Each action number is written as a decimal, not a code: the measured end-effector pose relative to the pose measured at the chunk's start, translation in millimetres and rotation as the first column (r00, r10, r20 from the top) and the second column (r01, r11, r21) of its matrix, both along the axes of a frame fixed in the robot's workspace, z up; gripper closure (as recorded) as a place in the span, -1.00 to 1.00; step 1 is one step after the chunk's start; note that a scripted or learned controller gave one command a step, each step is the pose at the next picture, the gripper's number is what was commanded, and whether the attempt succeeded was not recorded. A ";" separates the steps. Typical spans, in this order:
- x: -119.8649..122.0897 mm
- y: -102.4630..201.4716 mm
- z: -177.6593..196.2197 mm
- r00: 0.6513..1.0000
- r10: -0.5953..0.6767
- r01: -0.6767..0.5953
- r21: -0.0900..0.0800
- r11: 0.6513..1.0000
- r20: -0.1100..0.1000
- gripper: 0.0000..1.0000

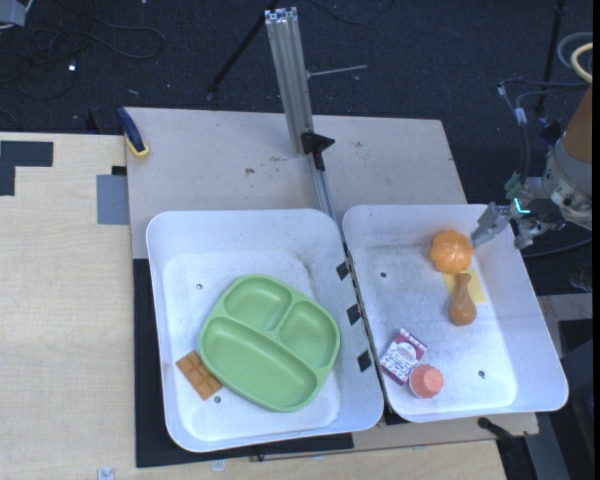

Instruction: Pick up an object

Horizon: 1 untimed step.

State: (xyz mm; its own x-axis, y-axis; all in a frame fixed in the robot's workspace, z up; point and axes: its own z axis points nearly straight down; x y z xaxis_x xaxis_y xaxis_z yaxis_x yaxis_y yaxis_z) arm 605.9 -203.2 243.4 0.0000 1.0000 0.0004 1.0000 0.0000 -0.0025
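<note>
The right bin (500, 368) holds an orange ball (450, 251) near its far edge. Below the ball lie a yellow piece (474, 286) and a brown pear-shaped object (462, 302). A red and white packet (402, 355) and a small pinkish-red round object (426, 381) rest near the front. My gripper (508, 222) hangs at the bin's far right edge, just right of the orange ball, with its two fingers apart and nothing between them.
The left bin (170, 258) holds a green divided plate (270, 341) and a small orange-brown block (197, 374). An aluminium post (293, 83) rises behind the bins. A blue and yellow tool (132, 133) lies at the bench's far left corner.
</note>
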 end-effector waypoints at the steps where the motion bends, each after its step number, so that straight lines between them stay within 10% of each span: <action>1: 0.4 0.0 0.7 1.000 0.000 0.000 0.000 1.000 0.002 -1.00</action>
State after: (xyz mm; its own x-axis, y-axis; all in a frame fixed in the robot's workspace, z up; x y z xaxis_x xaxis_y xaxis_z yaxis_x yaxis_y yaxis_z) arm 606.3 -203.3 244.2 -0.0002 1.0000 0.0000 1.0000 0.0002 -0.0009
